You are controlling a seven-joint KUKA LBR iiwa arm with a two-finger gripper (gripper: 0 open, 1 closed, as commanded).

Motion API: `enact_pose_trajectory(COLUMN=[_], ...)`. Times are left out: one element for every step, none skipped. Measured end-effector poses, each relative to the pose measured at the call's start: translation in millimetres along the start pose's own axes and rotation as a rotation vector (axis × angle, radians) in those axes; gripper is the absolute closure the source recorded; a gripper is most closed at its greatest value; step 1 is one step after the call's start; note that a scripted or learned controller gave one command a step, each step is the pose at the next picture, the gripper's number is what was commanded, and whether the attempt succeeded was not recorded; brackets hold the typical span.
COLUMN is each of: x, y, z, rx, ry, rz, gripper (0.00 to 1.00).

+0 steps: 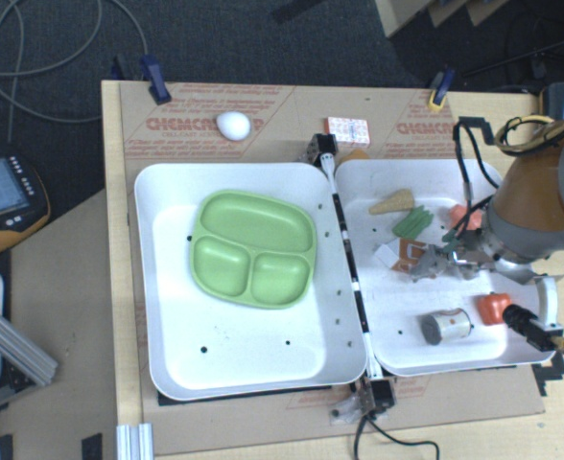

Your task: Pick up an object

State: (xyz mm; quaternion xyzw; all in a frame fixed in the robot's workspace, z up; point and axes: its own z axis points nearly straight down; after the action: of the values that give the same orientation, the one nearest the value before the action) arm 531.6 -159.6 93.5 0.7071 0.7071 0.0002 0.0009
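Gripper (434, 262) low in right bin (397, 353), mid-clutter; grip state unclear. Left bin (167, 353) roomy around green plate (253, 247).

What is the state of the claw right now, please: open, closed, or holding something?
Claw: low in the right bin, among the small items; whether it is open, closed or holding anything cannot be told.

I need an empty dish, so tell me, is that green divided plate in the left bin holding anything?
Empty. The green divided plate lies flat in the left bin, and all three compartments show bare green.
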Motion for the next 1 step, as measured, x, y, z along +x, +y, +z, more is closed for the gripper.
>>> enact_pose_trajectory(x=[69.4], y=[69.8], z=[7.2], rx=[-0.002], ry=[0.001], rz=[-0.002], gripper=[0.0])
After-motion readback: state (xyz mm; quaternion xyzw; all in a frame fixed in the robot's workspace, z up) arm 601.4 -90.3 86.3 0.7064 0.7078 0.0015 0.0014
